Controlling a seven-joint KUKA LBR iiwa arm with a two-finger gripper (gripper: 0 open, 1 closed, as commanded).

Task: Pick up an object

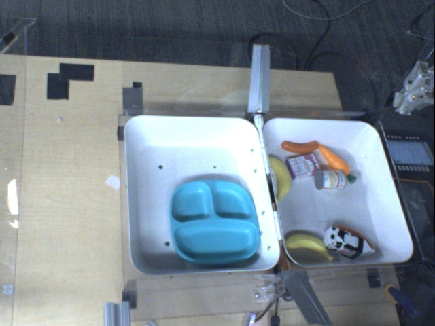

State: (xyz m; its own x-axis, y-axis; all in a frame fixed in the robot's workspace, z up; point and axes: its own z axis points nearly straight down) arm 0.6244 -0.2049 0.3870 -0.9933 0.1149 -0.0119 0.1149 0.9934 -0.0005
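- The left bin bears a blue divided plate near its front wall.
- The right bin holds the pickable things: two orange pieces, a purple packet and a small bottle clustered at the back, and a banana against the left wall.
- A second banana touches a black-and-white toy at the front.
- The gripper sits well apart, beyond the right bin's far corner, touching nothing; how open it is cannot be told.

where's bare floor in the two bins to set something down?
Left bin: bare along the far wall and left side, around the blue tray. Right bin: bare patch mid-floor toward the right wall, between the small bottle and the black-and-white toy. Crowded along the divider and far corner: bananas, carrot.
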